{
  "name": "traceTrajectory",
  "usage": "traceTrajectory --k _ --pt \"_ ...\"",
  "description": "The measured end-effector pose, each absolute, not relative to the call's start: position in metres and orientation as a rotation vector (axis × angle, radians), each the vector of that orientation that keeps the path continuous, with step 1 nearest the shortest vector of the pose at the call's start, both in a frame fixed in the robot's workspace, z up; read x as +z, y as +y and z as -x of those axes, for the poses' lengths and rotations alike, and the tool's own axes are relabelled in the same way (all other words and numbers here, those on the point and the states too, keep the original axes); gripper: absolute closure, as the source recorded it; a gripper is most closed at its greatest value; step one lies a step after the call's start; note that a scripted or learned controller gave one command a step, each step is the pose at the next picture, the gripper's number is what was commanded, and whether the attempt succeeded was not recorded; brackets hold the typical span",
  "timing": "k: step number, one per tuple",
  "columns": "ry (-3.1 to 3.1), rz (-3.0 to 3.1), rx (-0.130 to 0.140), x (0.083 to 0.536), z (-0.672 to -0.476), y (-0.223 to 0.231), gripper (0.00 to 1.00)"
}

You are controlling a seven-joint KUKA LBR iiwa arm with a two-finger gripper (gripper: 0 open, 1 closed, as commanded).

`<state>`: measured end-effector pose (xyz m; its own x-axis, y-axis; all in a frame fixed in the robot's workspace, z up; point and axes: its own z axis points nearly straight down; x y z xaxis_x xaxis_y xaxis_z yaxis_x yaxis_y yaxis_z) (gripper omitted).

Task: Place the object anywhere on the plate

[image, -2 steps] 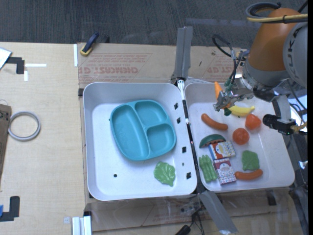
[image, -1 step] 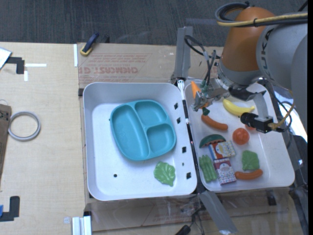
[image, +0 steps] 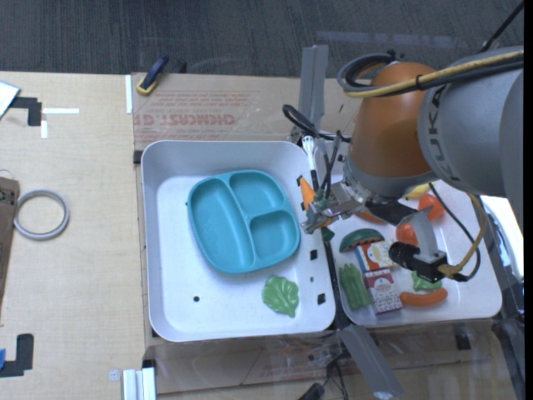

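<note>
Orange carrot-like toy (image: 307, 192) sits at the left bin's right wall, beside the gripper (image: 321, 215), whose grasp I cannot tell. Blue three-compartment plastic plate (image: 243, 220) lies nearby; a weak pinch could drop the toy short.

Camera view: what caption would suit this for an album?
Grey arm reaching between two white bins, beside a blue divided plate and a green leaf toy.
</note>
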<state>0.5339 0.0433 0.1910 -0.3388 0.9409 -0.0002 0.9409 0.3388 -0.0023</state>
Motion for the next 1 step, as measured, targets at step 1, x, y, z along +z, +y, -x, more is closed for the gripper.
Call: traceTrajectory --k 1 --pt "-2.568 1.808 0.003 0.1910 -0.5339 0.0429 0.00"
